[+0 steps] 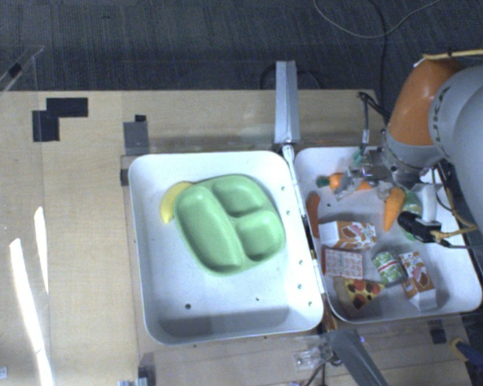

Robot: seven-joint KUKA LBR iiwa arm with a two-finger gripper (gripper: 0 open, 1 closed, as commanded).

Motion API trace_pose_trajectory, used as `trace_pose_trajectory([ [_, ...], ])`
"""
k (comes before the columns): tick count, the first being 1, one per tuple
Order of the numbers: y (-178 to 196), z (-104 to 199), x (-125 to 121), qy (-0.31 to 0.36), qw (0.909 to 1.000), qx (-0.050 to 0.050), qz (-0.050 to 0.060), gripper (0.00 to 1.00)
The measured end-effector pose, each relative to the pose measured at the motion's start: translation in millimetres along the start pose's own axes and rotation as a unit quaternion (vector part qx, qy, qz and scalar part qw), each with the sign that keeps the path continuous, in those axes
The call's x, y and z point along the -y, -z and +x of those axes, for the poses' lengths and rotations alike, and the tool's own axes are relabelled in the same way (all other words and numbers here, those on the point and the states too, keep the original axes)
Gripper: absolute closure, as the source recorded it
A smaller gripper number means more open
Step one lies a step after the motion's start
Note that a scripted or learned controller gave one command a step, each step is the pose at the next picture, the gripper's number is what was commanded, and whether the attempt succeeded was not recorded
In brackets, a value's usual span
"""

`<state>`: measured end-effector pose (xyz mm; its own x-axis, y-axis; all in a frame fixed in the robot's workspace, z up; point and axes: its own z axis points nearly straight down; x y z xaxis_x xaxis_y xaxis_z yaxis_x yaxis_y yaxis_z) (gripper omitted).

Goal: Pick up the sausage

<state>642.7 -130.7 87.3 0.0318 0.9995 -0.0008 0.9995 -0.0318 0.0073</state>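
Lying along the left wall of the right-hand shallow white bin (470,295): a slim reddish-brown toy sausage (313,215), lengthwise to that wall and touching or nearly touching it. Probably light, smooth plastic or rubber, rounded, so likely to roll or squirt out of a loose pinch. Best taken across the middle of its length, squeezing across the narrow width. Little room on the wall side, though, so may need a nudge or a tilted approach.

Poised over the far end of the same bin, well apart from the sausage: the grey hand (372,172), mixed in with cables and metal parts. Cannot tell how wide open, nor whether anything is caught in it.

Just beside the hand, an orange toy carrot (393,209); nearer the sausage, a printed snack carton (354,234), close enough to get in the way.

Hard to make out: the sausage's far end and its exact contact with the wall. In the left-hand white bin (156,267), a yellow toy banana (173,202) mostly hidden under a green divided plate (227,222)
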Motion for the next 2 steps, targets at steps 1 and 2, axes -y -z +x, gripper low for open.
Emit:
trace_pose_trajectory([
  [1,1.9,31.3,54.4,-0.016,0.9999,-0.001,-0.001,0.00],
  [2,3.9,15.6,-19.8,0.006,1.0000,-0.001,0.008,0.00],
])
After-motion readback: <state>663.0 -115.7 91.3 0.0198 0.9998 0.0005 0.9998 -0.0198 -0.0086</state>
